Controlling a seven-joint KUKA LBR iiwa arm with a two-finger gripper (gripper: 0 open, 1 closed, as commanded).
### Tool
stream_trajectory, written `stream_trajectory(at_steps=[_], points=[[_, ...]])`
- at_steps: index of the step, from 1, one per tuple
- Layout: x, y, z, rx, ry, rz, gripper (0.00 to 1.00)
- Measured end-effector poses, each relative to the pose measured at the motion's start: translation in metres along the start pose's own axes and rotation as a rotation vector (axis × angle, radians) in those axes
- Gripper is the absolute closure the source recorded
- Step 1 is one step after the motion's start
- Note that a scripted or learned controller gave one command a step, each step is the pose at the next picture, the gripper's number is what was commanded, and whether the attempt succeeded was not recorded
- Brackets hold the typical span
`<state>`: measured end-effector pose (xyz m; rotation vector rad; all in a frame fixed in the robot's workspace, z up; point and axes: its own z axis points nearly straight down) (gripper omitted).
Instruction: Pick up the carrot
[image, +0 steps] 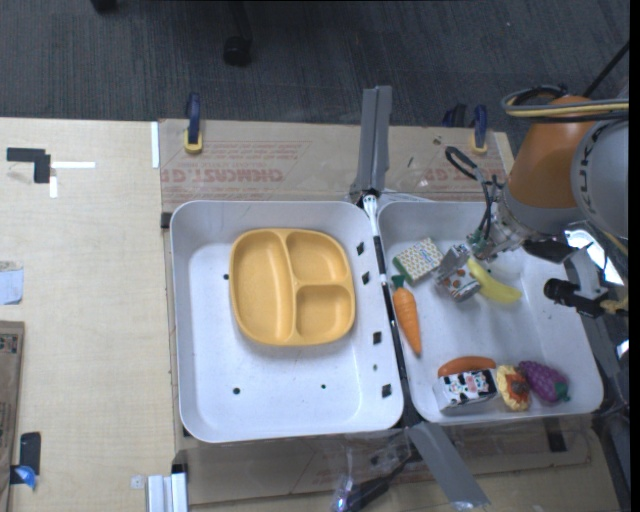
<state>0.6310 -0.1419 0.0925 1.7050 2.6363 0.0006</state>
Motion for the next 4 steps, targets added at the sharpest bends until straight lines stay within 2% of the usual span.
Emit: stream_trajectory(at_steps=[1,2,3,4], points=[[-0.002,0.0,-0.011,-0.003,-0.002,0.005,1.0],[0.081,-0.012,-0.103,0.001,0.0,0.061,1.0],[0.168,-0.026,-0.099,0.005,0.002,0.213,1.0],[0.245,-0.058,-0.099,0.005,0.002,0.148,1.0]])
